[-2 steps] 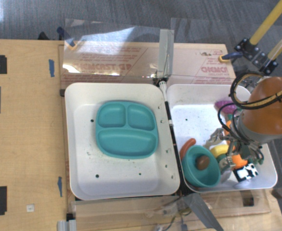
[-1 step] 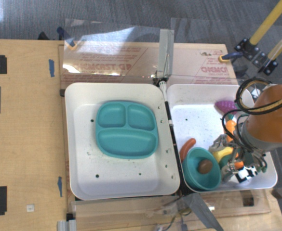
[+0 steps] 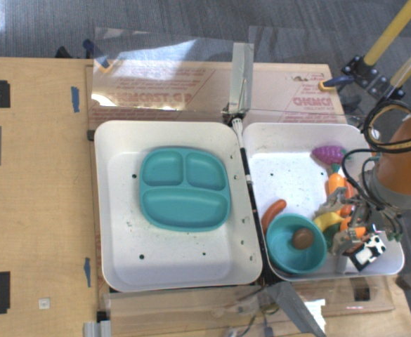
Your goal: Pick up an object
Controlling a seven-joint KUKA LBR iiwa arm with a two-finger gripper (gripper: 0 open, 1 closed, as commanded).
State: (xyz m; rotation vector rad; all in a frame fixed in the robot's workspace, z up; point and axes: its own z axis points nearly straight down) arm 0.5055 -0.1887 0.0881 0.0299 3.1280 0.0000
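Two white bins sit side by side at the centre of the frame. The left bin (image 3: 114,209) contains one teal tray (image 3: 185,189) with three compartments, lying flat near the bin's middle; no item is visible in any compartment. The right bin (image 3: 289,167) holds several items grouped toward its right and lower parts. A purple toy (image 3: 328,153) lies near the upper right of this bin. An orange toy (image 3: 336,184) lies just below it. A red-orange sausage shape (image 3: 273,211) lies at the lower left of the bin, touching the rim of a teal bowl (image 3: 282,248). The bowl sits in the bin's lower part and contains one brown ball (image 3: 303,239). A yellow toy (image 3: 326,221) lies just beside the bowl's upper right rim. A black-and-white block (image 3: 369,250) lies at the bin's lower right corner. The arm enters from the right edge of the frame, and the gripper (image 3: 349,220) sits low over the right-hand cluster, between the yellow toy and the block. Whether its fingers are spread or closed cannot be told.
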